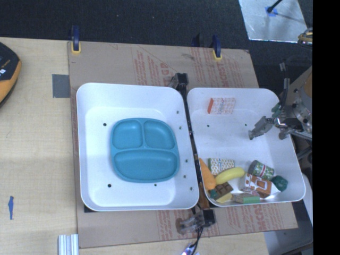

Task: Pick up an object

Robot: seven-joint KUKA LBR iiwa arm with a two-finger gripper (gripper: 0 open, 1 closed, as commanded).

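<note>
My gripper [271,130] hangs over the right side of the right bin [234,142], reaching in from the right edge. Its fingers stand open with only white bin floor between them. A small orange and white box [221,105] lies alone at the far end of that bin, left of the gripper. Along the near end lie an orange carrot [207,175], a yellow banana [229,174], a checkered packet [221,164], a green can [261,169], a red and white carton [256,185] and a dark green piece [280,183].
The left bin [90,142] holds a blue divided plate [144,149]. Both bins rest on a cardboard sheet [133,62] held by blue clamps [75,39] at the back. A yellow and black object [6,70] sits at the far left of the bench.
</note>
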